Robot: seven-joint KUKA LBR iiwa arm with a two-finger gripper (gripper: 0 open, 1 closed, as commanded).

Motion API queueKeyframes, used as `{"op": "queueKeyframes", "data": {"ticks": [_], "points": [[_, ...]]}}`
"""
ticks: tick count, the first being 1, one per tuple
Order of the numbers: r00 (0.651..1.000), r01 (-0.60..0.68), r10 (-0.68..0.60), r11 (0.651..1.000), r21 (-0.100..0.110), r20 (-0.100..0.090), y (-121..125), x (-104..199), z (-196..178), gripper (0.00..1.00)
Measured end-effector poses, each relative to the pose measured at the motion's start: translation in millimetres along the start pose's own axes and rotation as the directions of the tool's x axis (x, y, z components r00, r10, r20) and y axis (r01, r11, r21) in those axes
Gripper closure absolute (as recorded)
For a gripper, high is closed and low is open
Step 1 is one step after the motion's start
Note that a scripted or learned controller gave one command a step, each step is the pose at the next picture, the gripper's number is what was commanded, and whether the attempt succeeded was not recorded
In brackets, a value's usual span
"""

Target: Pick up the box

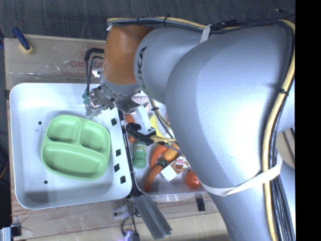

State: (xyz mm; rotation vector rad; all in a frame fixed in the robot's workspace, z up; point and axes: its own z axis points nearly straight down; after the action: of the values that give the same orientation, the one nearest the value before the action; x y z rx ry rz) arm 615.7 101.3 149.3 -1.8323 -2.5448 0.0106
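My gripper [93, 104] hangs over the back right part of the left bin [25, 134], just behind the green divided plate [76, 145]. The grey arm with its orange band [123, 54] covers most of the right bin. In the visible strip of that bin, a small white carton with a printed label [174, 168] lies near the front; it looks like the box. A second white package [143, 115] is partly hidden under the arm further back. Both lie well to the right of the gripper.
Packed in the right bin are an orange carrot-like piece [155, 170], a green bottle [139, 154], a red round item [192, 179] and something yellow [156, 129]. The bins' shared wall [125, 154] runs between them. A blue-and-yellow tool [21, 39] lies on the bench at back left.
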Motion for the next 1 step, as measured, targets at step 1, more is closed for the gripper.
{"op": "queueKeyframes", "data": {"ticks": [1], "points": [[0.999,-0.044,0.044,0.999,-0.009,0.002,-45.7,35.6,46.1,1.0]]}}
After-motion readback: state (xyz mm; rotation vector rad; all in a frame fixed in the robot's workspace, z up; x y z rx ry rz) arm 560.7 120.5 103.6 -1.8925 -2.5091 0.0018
